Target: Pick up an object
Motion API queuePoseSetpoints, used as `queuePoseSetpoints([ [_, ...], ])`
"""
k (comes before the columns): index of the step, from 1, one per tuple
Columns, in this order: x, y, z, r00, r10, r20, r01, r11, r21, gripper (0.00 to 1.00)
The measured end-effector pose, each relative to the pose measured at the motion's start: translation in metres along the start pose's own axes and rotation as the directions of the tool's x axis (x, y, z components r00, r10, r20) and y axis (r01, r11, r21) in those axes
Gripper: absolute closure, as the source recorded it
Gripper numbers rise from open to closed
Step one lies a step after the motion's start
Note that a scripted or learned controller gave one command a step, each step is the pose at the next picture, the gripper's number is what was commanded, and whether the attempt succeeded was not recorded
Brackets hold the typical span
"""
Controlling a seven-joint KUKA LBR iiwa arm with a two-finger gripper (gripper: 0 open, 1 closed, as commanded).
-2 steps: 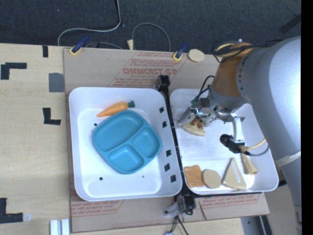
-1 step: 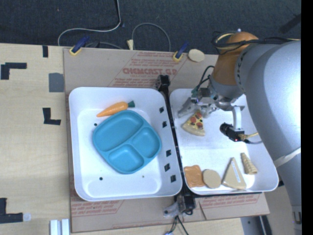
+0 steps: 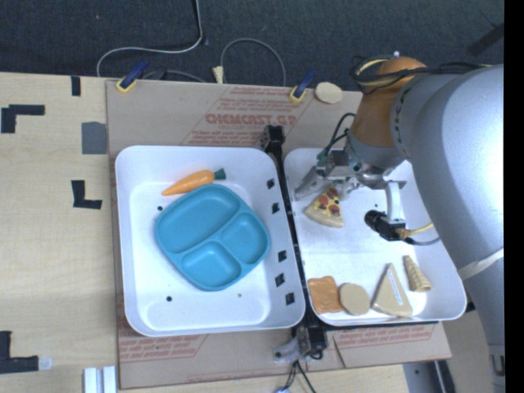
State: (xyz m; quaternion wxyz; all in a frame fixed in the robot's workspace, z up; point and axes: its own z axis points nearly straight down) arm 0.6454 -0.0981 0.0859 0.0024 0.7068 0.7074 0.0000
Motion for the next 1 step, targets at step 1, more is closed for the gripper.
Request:
queuePoseSetpoints([
  [1,-0.0002,0.0005,-0.0104,1.0,-0.001,0.001,0.001,1.0,0.0,1.0],
])
